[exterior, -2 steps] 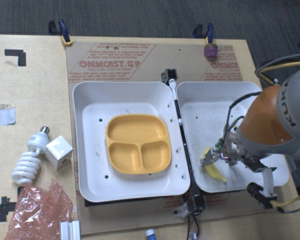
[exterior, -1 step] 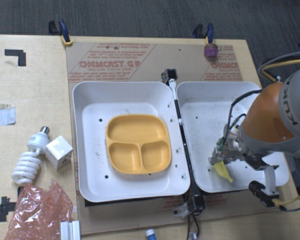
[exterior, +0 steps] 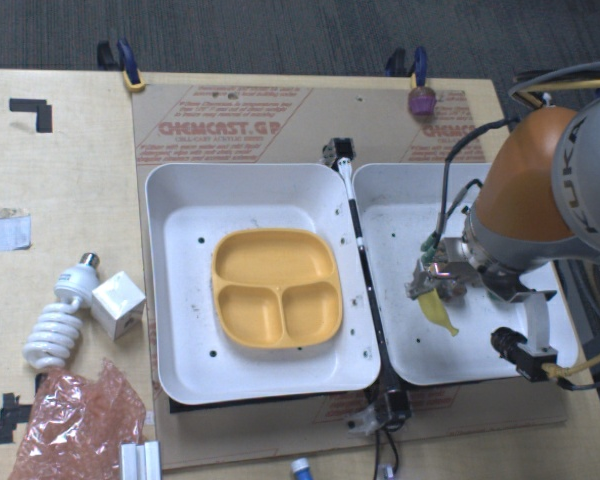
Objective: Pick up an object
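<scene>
A yellow three-compartment plate (exterior: pixel 277 288) lies flat in the middle of the left bin (exterior: pixel 180 208). In the right bin (exterior: pixel 395 218) a small yellow banana-like piece (exterior: pixel 440 314) lies near the bin's middle. My gripper (exterior: pixel 436 278) is low over that bin, right at the piece's upper end. The wrist and the orange band (exterior: pixel 525 183) hide what is under the arm to the right.
A spiral light bulb (exterior: pixel 60 318), a white cube (exterior: pixel 118 304) and a crumpled pink bag (exterior: pixel 75 423) lie on the bench left of the bins. A purple thing (exterior: pixel 422 100) sits by the far clamp. A black ridge (exterior: pixel 360 258) divides the bins.
</scene>
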Controlling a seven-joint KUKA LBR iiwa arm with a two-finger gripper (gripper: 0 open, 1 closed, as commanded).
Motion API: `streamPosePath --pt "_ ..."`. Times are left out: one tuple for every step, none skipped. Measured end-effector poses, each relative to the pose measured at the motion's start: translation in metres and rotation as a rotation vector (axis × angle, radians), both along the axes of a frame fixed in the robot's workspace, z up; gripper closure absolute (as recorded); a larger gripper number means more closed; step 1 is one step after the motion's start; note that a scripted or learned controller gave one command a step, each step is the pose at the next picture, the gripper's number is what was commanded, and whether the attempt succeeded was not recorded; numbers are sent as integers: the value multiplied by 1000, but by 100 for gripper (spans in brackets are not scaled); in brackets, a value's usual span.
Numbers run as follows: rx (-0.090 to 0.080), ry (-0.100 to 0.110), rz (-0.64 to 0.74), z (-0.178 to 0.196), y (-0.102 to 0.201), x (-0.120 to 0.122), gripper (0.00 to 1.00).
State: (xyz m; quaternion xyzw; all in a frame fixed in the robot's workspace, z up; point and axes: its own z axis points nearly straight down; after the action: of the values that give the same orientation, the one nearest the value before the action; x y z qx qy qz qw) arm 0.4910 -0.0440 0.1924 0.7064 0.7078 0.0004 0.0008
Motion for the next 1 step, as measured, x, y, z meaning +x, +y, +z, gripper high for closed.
streamPosePath --pt "0 1 0 0 13 29 100"
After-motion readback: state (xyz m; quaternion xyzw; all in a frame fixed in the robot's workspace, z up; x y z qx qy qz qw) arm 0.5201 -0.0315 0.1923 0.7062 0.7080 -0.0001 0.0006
